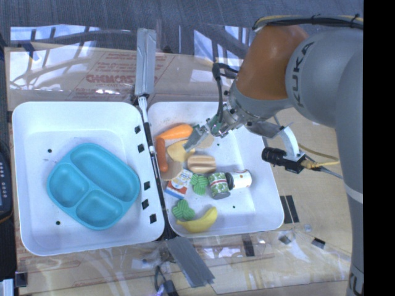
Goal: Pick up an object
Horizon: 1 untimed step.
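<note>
The gripper (200, 135) hangs low in the right bin (262, 208); I cannot tell its opening. The carrot (174, 132) lies just left of it, the bun (201, 163) just below, both probably in reach.

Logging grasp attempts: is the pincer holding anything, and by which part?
Cannot be told. The pincer sits low among the toy food, by the orange carrot, with nothing visibly between its tips.

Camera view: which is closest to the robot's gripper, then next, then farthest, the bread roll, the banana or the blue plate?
From the gripper:
1. Bread roll, just below it in the right bin.
2. Banana, at that bin's bottom edge.
3. Blue plate, over in the left bin.
</note>
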### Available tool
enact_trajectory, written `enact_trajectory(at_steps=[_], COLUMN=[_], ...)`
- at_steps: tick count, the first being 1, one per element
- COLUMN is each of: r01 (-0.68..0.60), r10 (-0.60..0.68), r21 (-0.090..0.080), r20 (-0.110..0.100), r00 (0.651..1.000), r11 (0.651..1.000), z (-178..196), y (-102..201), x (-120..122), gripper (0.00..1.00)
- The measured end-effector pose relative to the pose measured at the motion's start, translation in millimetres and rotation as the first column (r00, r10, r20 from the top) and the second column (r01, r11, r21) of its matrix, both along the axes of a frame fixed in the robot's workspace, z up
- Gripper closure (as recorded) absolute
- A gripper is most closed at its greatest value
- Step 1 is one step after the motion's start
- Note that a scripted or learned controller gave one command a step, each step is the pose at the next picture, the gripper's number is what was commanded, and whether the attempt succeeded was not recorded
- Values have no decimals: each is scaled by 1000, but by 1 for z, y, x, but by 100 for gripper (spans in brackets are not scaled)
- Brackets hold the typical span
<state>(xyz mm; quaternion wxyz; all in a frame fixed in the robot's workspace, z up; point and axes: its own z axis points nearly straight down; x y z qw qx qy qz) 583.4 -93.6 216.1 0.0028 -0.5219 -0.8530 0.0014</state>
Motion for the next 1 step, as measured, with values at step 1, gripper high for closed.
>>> enact_trajectory(at_steps=[1], r01=[151], r10=[-151], r21=[1], r20=[14], r00=[989], r11=[989], z=[-105], y=[-17], x=[-7], gripper=[0])
